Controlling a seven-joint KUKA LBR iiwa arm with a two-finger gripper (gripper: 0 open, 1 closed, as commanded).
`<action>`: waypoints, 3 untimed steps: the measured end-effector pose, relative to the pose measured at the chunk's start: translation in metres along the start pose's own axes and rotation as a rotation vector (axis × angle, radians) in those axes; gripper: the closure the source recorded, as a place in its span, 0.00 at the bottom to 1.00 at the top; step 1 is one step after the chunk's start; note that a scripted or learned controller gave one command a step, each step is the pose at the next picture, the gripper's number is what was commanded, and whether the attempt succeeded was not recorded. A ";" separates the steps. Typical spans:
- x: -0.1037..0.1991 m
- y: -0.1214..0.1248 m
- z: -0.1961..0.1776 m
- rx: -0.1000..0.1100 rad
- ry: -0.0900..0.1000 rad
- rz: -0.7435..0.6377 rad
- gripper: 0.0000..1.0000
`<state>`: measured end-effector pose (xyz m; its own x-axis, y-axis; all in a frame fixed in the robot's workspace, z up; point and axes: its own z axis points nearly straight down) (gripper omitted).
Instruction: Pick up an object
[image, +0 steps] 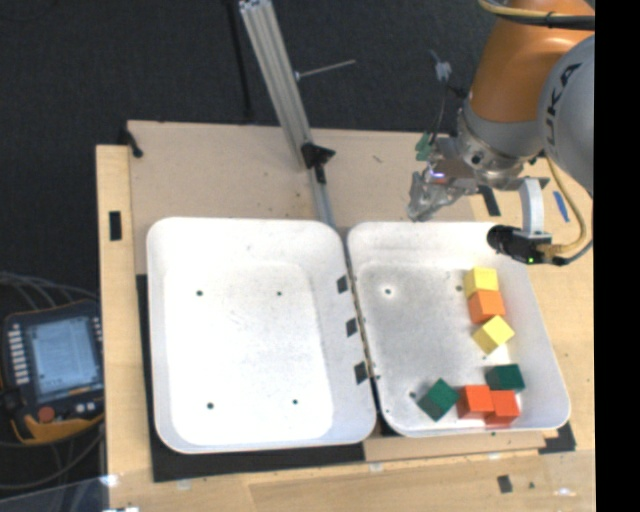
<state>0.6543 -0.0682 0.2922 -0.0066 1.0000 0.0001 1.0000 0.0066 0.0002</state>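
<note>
Hovering over right bin (400, 425) far rim: claw (428, 203), finger state unclear; blocks (487, 300) crowd right wall.

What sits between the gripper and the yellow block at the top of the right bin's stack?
Nothing visible does. The gripper hangs over the right bin's far rim, and only bare bin floor lies between it and the yellow block. The orange block touches it on the near side.

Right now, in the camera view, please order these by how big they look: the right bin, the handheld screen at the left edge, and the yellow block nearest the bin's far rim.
1. right bin, clearly largest.
2. handheld screen, mid-sized.
3. yellow block, smallest by far.
</note>
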 end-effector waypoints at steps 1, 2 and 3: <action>0.055 -0.011 0.018 0.001 0.000 0.000 1.00; 0.098 -0.023 0.027 0.001 0.000 0.001 1.00; 0.140 -0.029 0.030 0.002 0.001 0.000 1.00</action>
